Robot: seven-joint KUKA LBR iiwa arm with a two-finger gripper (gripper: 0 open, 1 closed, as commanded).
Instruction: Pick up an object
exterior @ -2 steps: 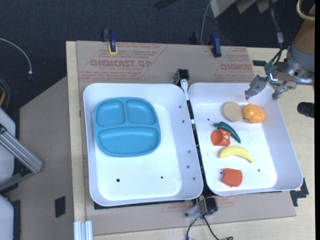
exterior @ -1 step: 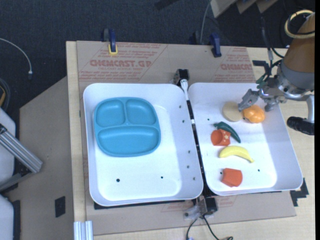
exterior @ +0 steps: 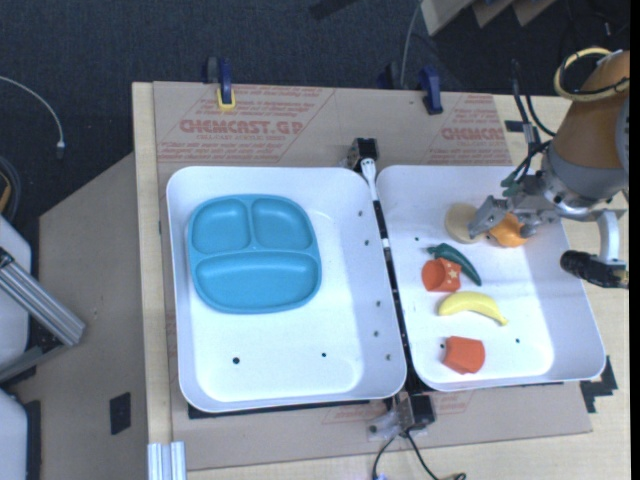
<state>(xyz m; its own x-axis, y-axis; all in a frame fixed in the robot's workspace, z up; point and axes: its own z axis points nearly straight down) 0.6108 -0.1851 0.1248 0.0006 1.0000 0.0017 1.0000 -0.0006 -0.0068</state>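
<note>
Toys crowd the right bin beside the end effector.
Its fingers pinch a small orange piece, a tan disc touching alongside; tomato, banana and red block lie nearer the camera. Bare white floor lies beyond them toward the bin's rim; a blue tray fills the other bin.

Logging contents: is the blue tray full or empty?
Empty: all three compartments of the tray show bare blue; it lies flat in the left bin.
</note>
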